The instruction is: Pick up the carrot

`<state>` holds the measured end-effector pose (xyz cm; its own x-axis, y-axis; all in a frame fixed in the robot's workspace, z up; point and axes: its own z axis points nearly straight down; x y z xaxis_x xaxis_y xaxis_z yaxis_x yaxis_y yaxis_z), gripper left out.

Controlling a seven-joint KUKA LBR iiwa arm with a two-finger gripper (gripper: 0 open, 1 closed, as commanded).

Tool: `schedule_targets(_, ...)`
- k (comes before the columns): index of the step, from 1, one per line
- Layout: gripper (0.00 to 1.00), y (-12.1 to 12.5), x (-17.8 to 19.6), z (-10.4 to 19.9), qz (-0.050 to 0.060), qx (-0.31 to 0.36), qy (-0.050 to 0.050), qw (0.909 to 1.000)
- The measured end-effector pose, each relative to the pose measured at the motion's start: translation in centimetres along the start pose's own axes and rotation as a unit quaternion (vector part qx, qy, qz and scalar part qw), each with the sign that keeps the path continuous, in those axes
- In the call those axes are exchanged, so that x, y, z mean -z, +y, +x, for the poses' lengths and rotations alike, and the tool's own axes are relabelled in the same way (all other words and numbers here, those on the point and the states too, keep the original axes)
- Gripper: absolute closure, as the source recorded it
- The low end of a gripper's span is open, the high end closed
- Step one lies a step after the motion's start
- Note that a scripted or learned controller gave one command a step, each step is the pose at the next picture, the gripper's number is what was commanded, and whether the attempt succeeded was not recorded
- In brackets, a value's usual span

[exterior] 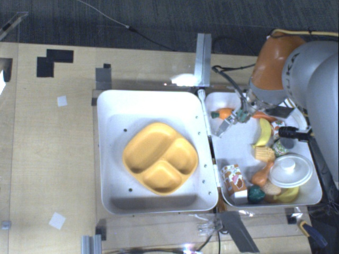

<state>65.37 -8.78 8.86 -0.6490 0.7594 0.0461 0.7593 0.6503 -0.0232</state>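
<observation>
Reaching in from the right side, the grey arm with its orange band hangs over the top part of the right bin. The gripper sits low near the bin's top left corner, and its thin metal fingers point down and to the left toward the wall between the two bins. The picture is too small and blurry there, so it is hard to tell how wide the gripper is spread or if it has anything in it. The carrot is a small orange thing at the top left of the right bin, with a bit of green at its left end. It lies just beside the gripper, up and to the left of the tips, so close that they look like they touch. Nothing shows the carrot being pinched. Near the gripper on the right lies a yellow banana, and under it a piece of corn. Lower down sit a white bowl, a small printed box, a dark green ball and some other toy food. The left bin holds a yellow plate with three parts, well apart from the gripper.
</observation>
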Motion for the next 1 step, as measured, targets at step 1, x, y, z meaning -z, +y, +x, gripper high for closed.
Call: schedule_targets(1,0.00,5.78,9.96,5.73,-0.021,-0.159,-0.024,0.9867)
